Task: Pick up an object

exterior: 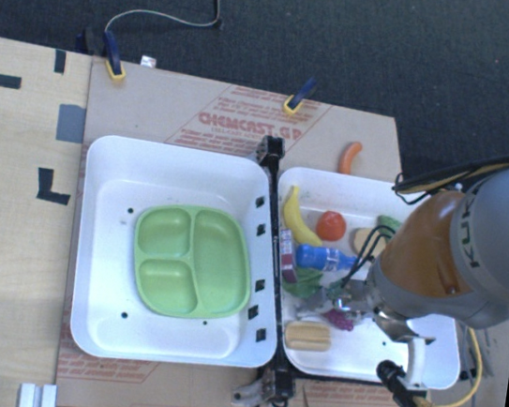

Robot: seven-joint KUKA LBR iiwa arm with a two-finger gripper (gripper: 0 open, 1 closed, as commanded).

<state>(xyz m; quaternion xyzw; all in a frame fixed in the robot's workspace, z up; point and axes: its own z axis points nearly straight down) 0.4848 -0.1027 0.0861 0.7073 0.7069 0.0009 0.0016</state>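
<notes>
The right bin holds a yellow banana, a red tomato, a blue bottle, a tan bread slice, a purple item and green leafy pieces. My gripper reaches down into this bin from the right, among the green and purple items just below the blue bottle. The wrist and arm body hide the fingertips and part of the bin's right half.
The left bin holds a green divided plate. An orange carrot-like piece lies on the cardboard behind the right bin. Yellow clamps hold the cardboard's far edge. A black divider bar runs between the bins.
</notes>
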